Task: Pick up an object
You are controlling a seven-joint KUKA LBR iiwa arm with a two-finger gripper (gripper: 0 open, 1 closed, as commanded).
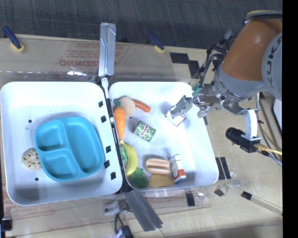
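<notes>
Objects for picking lie in the right bin (pixel 201 133): a small green-and-white can (pixel 145 131) on its side near the middle, an orange carrot (pixel 119 121) along the left wall, a second small orange piece (pixel 141 105) beside a pale item (pixel 126 105) near the top left corner, a yellow banana (pixel 131 159) and a green piece (pixel 139 180) low on the left, a hot dog in a bun (pixel 158 165) and a little red-and-white carton (pixel 177 167) near the bottom wall. The pincer (pixel 178 112) hangs over the upper right part of this bin, apart from the can and above bare white floor; whether its fingers are spread or clenched cannot be told, and nothing shows between them. The grey arm with its orange band (pixel 251 48) reaches in from the right. The left bin (pixel 10 108) holds a blue divided plate (pixel 69 147) with a cookie (pixel 32 158) just beside its left edge. Both bins sit on the tabletop (pixel 248 177).
</notes>
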